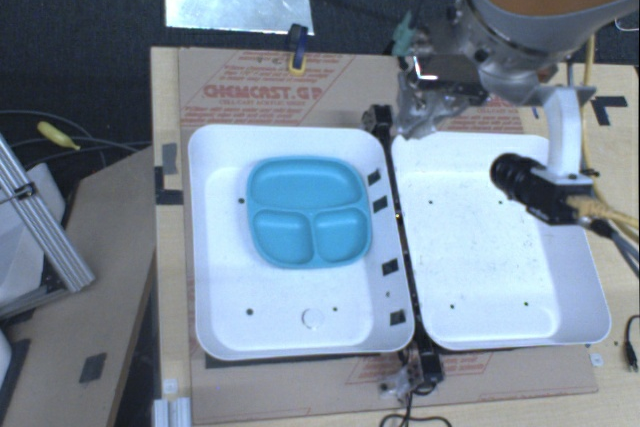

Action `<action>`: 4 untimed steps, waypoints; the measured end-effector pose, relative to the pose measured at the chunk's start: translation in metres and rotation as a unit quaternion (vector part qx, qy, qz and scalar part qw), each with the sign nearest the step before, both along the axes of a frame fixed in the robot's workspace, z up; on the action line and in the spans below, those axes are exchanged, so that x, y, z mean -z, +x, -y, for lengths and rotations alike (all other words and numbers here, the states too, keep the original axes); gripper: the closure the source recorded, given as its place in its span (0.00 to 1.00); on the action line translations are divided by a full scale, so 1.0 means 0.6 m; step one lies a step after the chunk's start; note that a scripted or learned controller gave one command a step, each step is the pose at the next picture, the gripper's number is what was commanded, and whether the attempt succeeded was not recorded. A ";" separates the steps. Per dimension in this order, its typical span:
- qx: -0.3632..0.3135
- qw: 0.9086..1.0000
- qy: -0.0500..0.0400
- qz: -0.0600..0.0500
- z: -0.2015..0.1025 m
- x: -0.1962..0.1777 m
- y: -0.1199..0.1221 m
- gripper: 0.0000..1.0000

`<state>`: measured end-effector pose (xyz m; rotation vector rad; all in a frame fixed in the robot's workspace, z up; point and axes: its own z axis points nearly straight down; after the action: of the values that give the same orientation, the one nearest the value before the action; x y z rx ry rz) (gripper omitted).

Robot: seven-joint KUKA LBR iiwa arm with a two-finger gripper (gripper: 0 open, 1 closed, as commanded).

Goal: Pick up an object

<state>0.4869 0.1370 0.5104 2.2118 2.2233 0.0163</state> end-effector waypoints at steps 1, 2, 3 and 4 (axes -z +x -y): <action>0.003 1.000 -0.002 -0.006 -0.002 0.162 -0.001 1.00; 0.000 1.000 -0.001 -0.004 -0.089 0.129 0.035 1.00; 0.003 1.000 -0.001 -0.004 0.027 0.094 0.009 1.00; 0.000 1.000 -0.001 -0.005 -0.072 0.124 0.033 1.00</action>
<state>0.5066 0.1802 0.4361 2.2147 2.2277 0.0039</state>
